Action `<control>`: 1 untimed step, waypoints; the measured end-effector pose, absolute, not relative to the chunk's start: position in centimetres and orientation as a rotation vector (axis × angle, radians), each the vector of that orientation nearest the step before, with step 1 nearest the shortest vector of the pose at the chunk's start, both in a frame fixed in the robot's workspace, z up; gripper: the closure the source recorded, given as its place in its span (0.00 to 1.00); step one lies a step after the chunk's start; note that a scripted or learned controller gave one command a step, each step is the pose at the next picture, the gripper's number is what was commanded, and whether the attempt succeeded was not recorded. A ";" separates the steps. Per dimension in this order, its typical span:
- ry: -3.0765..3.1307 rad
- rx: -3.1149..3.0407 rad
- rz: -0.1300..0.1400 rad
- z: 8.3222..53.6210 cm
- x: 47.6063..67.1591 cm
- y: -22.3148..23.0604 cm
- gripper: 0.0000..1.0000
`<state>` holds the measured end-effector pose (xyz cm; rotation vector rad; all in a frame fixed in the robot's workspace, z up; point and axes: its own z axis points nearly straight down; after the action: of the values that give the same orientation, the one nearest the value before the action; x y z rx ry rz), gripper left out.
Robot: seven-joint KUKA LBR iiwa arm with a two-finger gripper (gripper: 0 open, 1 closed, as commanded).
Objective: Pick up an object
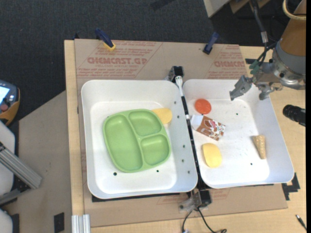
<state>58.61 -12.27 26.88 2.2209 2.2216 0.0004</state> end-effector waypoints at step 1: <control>2.228 2.234 -0.014 14.1 54.1 -12.2 0.00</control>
<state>54.11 -12.16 14.13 2.2337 2.2284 -0.0136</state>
